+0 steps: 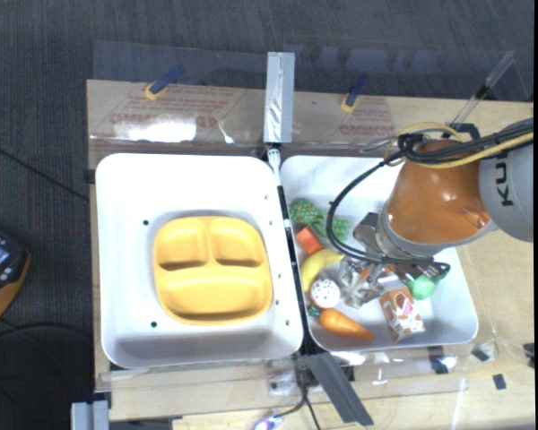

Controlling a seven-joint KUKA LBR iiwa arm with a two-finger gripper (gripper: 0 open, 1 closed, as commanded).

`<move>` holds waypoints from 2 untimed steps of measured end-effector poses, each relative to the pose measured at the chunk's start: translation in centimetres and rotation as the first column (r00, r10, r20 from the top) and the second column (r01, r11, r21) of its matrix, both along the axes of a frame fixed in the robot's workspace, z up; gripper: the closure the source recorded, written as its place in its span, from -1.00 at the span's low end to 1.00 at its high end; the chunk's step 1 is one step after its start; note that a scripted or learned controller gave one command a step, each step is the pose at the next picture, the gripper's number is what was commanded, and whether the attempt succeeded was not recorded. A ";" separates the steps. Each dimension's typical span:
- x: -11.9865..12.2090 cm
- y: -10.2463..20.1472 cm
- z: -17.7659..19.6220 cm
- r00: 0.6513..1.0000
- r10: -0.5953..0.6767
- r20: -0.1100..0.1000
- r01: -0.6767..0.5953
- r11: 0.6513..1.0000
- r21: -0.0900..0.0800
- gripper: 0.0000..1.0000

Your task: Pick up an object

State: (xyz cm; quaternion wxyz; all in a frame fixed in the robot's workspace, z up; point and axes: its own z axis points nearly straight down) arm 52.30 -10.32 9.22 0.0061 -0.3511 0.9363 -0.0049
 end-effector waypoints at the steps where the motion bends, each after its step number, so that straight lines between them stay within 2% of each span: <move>1: -0.1 0.4 0.0 1.000 -0.019 0.004 0.019 1.000 -0.001 -1.00; 2: -0.2 0.3 0.0 0.991 -0.134 0.002 0.134 0.991 0.003 -1.00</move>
